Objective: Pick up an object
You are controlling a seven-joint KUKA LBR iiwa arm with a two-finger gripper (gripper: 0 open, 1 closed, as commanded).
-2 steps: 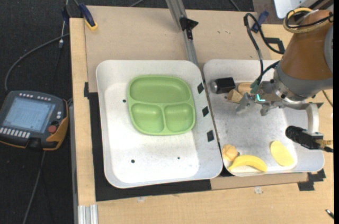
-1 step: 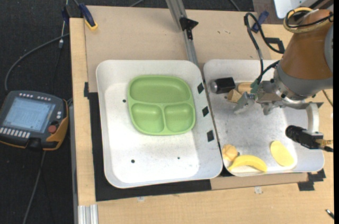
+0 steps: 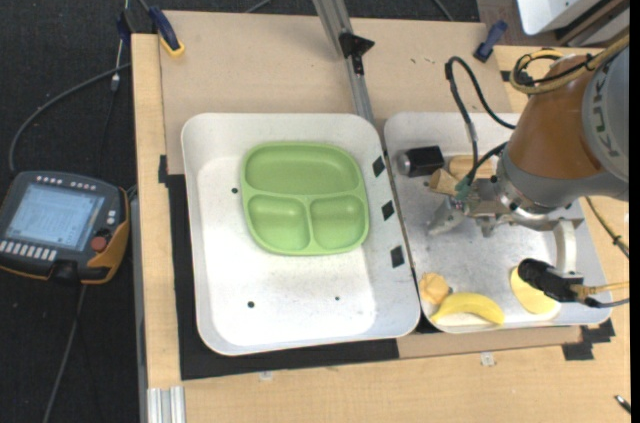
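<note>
Tan desk, two white bins. My tool hovers low in right bin, grip state unclear; approach phase. Nxt: descend onto banana just below it.

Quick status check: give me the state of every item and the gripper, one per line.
Green tray: flat in the left bin, compartments bare.
Banana: lying at the right bin's front edge.
Black block: at the right bin's back left, untouched.
Wooden block: beside the gripper.
Gripper: low over the right bin; whether it holds anything is unclear.
Pendant: screen lit.
</note>
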